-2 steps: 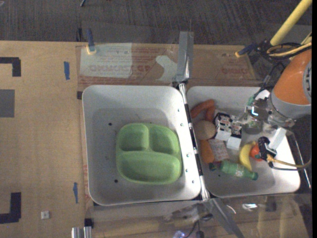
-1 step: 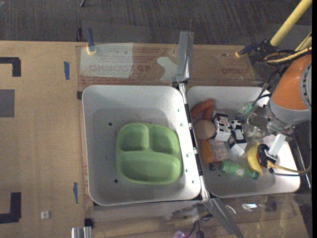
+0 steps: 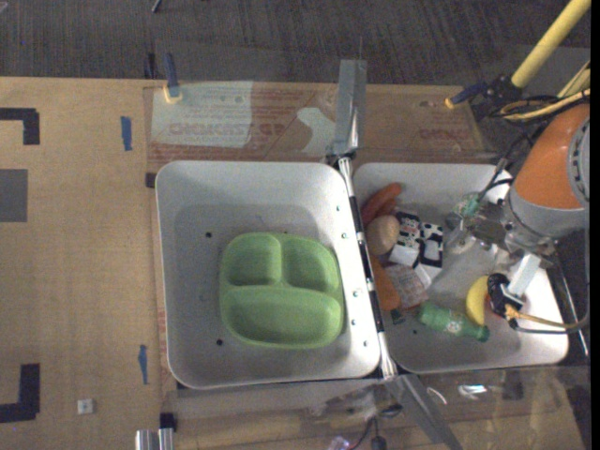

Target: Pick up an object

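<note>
Looking from the front edge back: the bottle (image 3: pixel 453 322) lies on its side at 6 o'clock in the right bin (image 3: pixel 536 341). It's green, with a label I can't read, and a yellow piece (image 3: pixel 476 298) sits just beside it at its 1 o'clock. Over in the left bin (image 3: pixel 187 214) a green tray (image 3: pixel 279 291) lies flat, dead centre. It's wide and shallow, so my guess is it's a poor bet for a two-finger grab.

Further back, most of the loose stuff crowds the right bin's 9 o'clock wall:
- an orange piece (image 3: pixel 385 291) runs along the wall
- a packet (image 3: pixel 411 285) sits right next to it
- a tan lump (image 3: pixel 382 234) is at 10 o'clock
- a red sausage-looking thing (image 3: pixel 382 200) is at 11

The blocks (image 3: pixel 418 236) sit just inside that row, between the tan lump and the claw (image 3: pixel 466 221). They're black and white, small and boxy, packed close together.

The claw hangs over the bin's 12 o'clock half, and the arm (image 3: pixel 555 172) comes in from 3 o'clock. That makes sense, since everything easy to grab is in this bin. Honestly I can't tell if the claw is spread or pressed together, and I see nothing pinched in it.

If I had to bet, the blocks are the pick: they're the nearest to the claw, at its 9 o'clock, and have flat sides. Nothing's lifted yet.
</note>
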`<state>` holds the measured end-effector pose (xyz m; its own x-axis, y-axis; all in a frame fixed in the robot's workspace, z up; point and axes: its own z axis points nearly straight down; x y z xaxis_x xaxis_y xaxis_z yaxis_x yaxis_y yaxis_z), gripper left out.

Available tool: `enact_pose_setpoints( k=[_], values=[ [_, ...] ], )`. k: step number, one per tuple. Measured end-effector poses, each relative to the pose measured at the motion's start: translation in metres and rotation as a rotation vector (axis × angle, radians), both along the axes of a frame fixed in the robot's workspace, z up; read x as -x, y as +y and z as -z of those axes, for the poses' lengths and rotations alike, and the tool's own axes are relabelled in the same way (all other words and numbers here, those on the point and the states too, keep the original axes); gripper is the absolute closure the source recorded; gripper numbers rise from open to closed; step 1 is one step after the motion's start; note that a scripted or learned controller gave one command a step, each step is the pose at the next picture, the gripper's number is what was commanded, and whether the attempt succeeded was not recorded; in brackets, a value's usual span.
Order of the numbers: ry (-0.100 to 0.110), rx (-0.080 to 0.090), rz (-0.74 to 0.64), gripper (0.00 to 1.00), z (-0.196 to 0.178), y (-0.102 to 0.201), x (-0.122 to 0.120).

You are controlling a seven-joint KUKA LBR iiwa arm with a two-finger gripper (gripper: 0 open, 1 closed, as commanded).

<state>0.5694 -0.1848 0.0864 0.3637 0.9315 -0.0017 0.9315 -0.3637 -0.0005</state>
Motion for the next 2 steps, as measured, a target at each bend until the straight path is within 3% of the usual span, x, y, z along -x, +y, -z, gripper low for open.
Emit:
enact_pose_setpoints(
  k=[1, 2],
  values=[
    [-0.001, 0.001, 0.0, 1.0, -0.008, -0.001, -0.001],
    [0.001, -0.001, -0.018, 1.0, -0.118, 0.009, -0.004]
  ],
)
